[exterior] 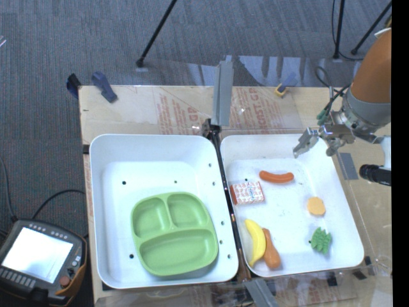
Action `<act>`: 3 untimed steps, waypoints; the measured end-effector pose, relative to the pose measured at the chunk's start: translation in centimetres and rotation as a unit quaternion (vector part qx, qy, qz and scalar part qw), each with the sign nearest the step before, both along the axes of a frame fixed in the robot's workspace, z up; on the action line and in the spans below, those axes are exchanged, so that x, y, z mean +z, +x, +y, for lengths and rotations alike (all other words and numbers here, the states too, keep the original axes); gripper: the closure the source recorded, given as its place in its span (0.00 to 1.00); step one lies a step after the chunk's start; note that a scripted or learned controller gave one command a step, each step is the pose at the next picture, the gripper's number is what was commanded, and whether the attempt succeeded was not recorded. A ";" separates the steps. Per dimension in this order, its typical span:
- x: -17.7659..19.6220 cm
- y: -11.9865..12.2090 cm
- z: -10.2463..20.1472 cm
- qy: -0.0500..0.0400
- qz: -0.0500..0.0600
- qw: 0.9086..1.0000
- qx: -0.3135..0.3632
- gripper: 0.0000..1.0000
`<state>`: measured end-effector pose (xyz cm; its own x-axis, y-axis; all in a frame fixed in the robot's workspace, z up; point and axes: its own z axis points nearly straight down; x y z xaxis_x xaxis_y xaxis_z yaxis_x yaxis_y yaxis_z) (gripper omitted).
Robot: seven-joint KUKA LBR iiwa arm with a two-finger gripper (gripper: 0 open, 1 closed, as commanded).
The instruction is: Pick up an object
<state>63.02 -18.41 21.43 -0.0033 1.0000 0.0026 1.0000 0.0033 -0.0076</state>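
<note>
**Currently unladen above right bin; sausage nearest candidate**

Gripper (321, 141) poised over far right corner of right bin (291, 142), fingers spread apart, nothing between them. Sausage (277, 177) lying flat on bin floor, near and just below-left of gripper, long axis across the view. Judged light, smooth, probably somewhat slippery plastic; best taken across its narrow middle. Other candidates further off: red packet (246, 193), orange disc (316, 206), banana (255, 241) touching carrot (272, 251), green piece (321, 240). Green divided plate (174, 234) in left bin (114, 152), well apart.
</note>
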 end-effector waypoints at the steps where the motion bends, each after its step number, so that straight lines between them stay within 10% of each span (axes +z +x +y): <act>1: -12.7 -1.7 0.4 0.001 0.003 1.000 0.021 0.00; 2: -11.7 -1.6 0.4 0.001 0.003 1.000 0.022 1.00; 3: -13.1 1.3 -0.8 0.000 0.000 1.000 0.012 1.00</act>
<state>64.34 -19.25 8.34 -0.0267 0.9996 0.0027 0.9996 0.0267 -0.0080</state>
